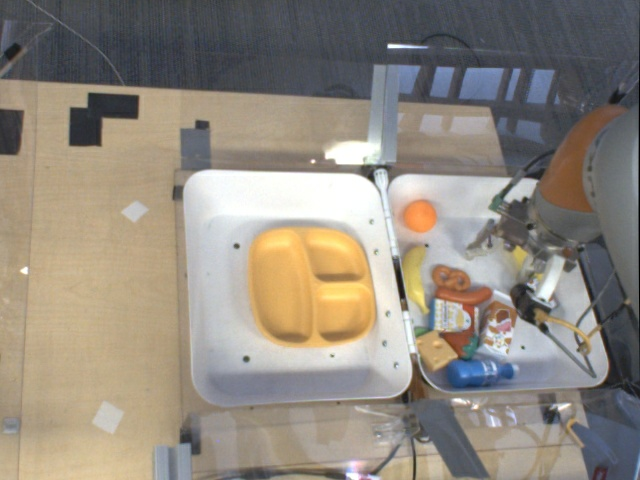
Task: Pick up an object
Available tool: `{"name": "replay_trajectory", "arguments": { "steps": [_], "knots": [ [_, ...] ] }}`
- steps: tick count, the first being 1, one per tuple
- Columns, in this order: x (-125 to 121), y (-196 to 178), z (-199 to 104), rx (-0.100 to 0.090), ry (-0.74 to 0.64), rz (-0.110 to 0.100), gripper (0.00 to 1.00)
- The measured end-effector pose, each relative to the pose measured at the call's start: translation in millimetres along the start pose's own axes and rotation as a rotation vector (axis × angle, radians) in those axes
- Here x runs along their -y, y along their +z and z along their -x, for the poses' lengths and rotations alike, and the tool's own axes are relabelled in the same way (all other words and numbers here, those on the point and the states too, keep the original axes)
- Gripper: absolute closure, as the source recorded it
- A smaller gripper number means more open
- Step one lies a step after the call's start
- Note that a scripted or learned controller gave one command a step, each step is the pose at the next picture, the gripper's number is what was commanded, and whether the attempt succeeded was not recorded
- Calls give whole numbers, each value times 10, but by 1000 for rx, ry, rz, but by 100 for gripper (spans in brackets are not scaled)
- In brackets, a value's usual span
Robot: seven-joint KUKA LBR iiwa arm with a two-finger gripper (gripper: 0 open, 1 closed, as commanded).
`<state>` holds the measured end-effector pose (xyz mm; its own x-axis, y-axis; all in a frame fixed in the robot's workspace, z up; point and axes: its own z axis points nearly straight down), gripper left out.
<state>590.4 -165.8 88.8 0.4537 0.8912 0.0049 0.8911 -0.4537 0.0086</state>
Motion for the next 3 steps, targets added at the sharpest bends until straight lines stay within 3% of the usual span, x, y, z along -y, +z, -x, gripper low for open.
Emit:
{"name": "replay_trajectory", "arguments": {
  "steps": [1,2,3],
  "knots": [
    [299,-6,30,2,418,3,0],
    [285,-131,27,2,410,6,100],
    [276,-240,14,1,400,7,100]
  ]
}}
